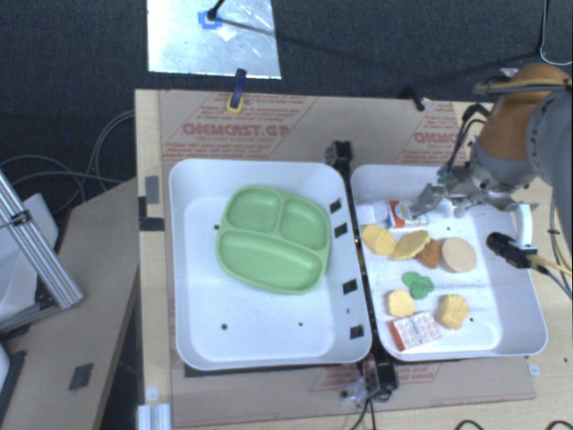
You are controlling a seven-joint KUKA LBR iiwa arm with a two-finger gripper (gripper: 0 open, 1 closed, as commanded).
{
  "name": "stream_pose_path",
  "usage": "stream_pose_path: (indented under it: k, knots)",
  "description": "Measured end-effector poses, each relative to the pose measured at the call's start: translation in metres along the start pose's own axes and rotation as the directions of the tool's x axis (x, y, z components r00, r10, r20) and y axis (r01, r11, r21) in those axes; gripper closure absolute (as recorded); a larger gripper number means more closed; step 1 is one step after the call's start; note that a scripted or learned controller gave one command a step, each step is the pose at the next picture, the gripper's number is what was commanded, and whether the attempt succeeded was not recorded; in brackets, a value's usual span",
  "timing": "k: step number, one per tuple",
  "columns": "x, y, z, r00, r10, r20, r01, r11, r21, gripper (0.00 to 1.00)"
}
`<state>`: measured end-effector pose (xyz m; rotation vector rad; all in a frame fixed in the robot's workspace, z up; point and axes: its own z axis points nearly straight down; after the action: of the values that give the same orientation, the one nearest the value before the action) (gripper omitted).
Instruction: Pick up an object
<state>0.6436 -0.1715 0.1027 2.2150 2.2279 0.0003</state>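
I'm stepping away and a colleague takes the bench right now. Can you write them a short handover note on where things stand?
Hand: low over the back of the right bin, near a small red-and-white packet; I cannot tell whether it grips anything.
Things: the right bin holds yellow toy foods, a round beige piece, a green piece and a red-and-white packet at the front. The green divided plate lies in the left bin.
Done: no object visibly lifted.
Left: grasp one item and raise it.
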Motion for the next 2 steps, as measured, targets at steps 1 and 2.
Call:
stream_pose_path:
  k: [1,2]
  knots:
    - [0.000,0.003,0.014,1.000,-0.001,0.000,0.001,1.000,-0.004,0.00]
    - [0.001,0.006,0.000,1.000,-0.004,0.001,0.004,1.000,-0.015,1.00]
